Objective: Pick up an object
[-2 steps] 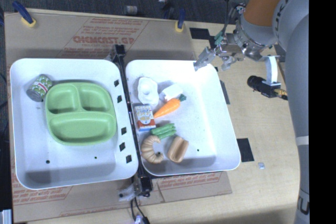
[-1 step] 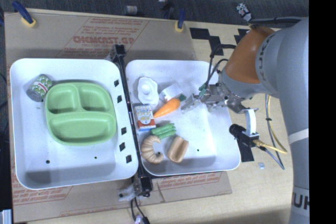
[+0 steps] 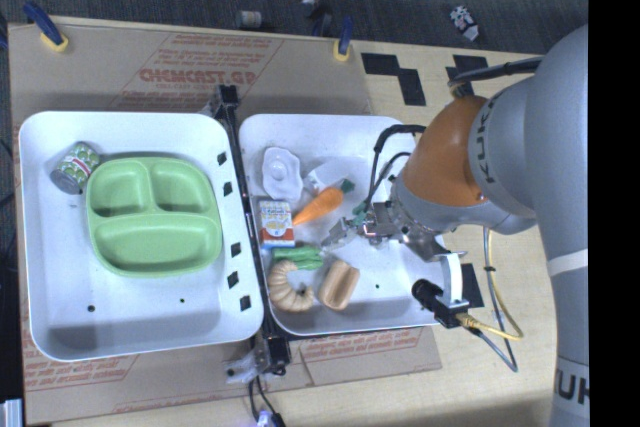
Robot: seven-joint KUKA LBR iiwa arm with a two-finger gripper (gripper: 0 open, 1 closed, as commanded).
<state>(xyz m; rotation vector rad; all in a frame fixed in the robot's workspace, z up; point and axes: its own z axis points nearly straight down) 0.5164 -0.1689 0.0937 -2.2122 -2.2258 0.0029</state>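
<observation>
The right bin (image 3: 385,300) holds several small objects. An orange carrot with a green top (image 3: 322,204) lies near its middle, with a white lumpy piece (image 3: 280,171) behind it. A small printed carton (image 3: 276,222) stands at the bin's left wall. A green vegetable piece (image 3: 300,258), a tan ring-shaped pastry (image 3: 284,287) and a tan bread roll (image 3: 340,284) lie at the front. My gripper (image 3: 346,229) hangs low in the bin just right of the carrot's lower end and above the roll. Nothing shows clearly between its tips.
The left bin (image 3: 60,315) carries a green divided plate (image 3: 153,215) and a small tin can (image 3: 74,165) at its back left corner. A black divider (image 3: 236,205) runs between the bins. The arm's orange band (image 3: 450,160) overhangs the right bin's right side.
</observation>
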